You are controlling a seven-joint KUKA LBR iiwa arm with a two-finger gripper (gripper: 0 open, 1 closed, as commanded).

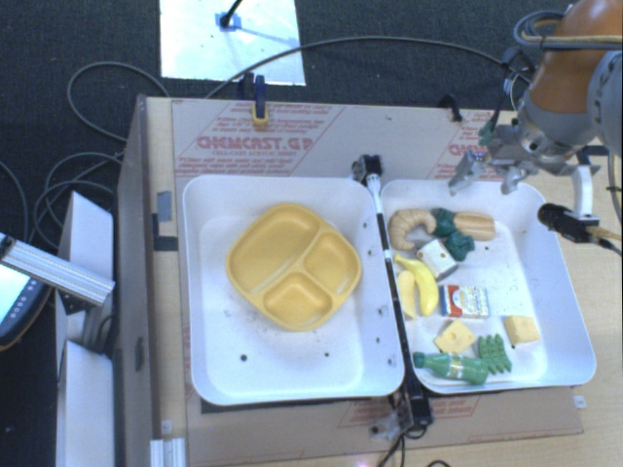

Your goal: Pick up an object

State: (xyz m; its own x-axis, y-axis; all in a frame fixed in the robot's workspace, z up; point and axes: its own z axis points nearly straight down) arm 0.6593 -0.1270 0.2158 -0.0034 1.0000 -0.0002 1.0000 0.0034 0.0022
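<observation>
Dark carpet floor [78, 27] up top & left, black cables [92, 95] snaking across it. Pale square sheet [229, 27] lies on the floor w/ a thin black rod planted in it. Counter [321, 129] is wood-edged, topped w/ cardboard carrying red print, blue-yellow clamp [258, 100] on its far edge. White boxy furniture [83, 358] at lower left, w/ a silver bar [54, 266] above it. Light even, soft.
</observation>
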